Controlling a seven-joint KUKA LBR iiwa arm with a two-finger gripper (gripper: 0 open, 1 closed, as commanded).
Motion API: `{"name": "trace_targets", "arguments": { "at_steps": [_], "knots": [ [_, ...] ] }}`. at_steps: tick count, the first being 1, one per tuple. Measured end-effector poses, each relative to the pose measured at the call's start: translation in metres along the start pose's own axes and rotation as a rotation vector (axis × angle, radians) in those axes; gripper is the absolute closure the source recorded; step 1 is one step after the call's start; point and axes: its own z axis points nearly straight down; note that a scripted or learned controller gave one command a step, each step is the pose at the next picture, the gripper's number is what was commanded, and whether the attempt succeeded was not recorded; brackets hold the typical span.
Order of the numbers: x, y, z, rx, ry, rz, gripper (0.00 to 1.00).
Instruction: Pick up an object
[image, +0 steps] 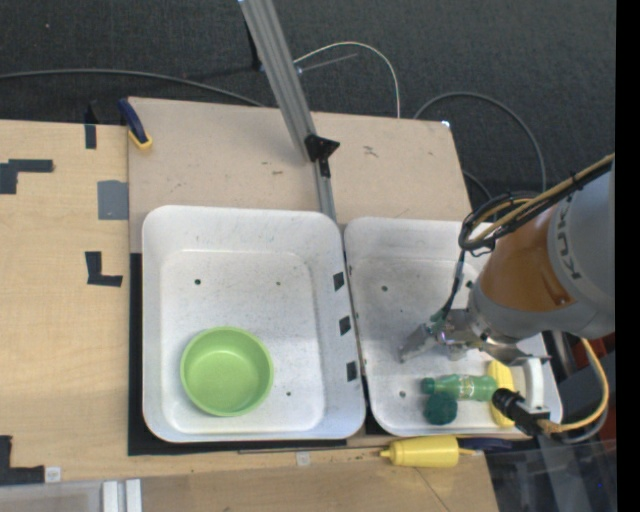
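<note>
My gripper hangs low over the middle of the right bin, coming off the grey and orange arm from the right. Just below it lie a clear green bottle on its side and a dark green round object, close to the bin's front wall. A yellow item shows at the bottle's right end, partly hidden by the arm. A lime green bowl sits upright in the front left of the left bin. The gripper holds nothing that I can see.
A yellow bottle-shaped object lies on the bench just outside the right bin's front edge. A grey pole slants across the bench behind the bins. Cables loop behind the arm.
</note>
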Motion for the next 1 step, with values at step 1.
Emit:
{"name": "trace_targets", "arguments": {
  "at_steps": [1],
  "knots": [
    [0.0001,0.0010,-0.0128,-0.004,0.000,-0.001,1.00]
  ]
}}
